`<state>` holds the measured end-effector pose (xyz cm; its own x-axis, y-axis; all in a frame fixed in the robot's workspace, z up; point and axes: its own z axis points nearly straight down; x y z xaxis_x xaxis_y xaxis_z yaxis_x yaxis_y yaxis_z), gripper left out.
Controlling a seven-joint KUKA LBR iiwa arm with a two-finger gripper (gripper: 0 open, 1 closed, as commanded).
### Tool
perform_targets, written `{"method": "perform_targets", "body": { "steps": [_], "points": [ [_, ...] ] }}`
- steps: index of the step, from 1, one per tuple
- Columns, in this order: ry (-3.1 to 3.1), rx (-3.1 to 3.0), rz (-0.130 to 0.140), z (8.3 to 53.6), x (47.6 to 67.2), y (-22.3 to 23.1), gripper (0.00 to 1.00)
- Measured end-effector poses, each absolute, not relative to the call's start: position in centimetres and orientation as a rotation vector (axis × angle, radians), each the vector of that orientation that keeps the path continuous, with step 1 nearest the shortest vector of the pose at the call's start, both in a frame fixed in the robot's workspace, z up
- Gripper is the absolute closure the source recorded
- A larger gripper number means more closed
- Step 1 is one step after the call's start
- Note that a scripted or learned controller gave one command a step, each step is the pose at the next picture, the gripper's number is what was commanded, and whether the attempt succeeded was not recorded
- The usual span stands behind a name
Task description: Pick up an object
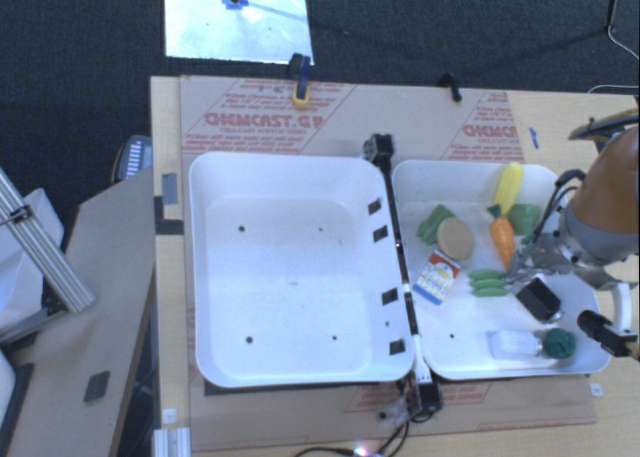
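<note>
The right bin (470,360) holds several small objects: a yellow piece (508,185), a green leafy toy (434,222), a tan disc (456,239), an orange carrot (502,241), green pods (488,283), a red-white-blue packet (434,278) and a white bottle (516,344) with a green cap (559,343). My gripper (540,270) hangs low over the right side of this bin, just right of the carrot and the pods. A black piece (538,298) lies right below it; I cannot tell whether it belongs to the gripper.
The left bin (205,245) stands beside the right one, with a row of black clips (385,235) along the shared divider. The grey arm (605,210) comes in over the right bin's right rim. Cardboard (270,115) lies under both bins.
</note>
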<state>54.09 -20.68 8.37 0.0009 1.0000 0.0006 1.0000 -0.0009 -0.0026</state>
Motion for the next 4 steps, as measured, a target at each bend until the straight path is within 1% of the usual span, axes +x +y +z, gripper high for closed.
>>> {"method": "perform_targets", "body": {
  "steps": [1, 2, 3, 4],
  "points": [
    [-2.221, -2.222, -0.001, 8.5, 49.7, -20.3, 1.00],
    [-2.236, -2.219, -0.006, 8.6, 58.2, -20.6, 1.00],
    [-2.236, -2.218, -0.007, 8.6, 64.3, -18.6, 1.00],
    [-2.215, -2.219, 0.004, 8.4, 55.0, -17.8, 1.00]
  ]
}}
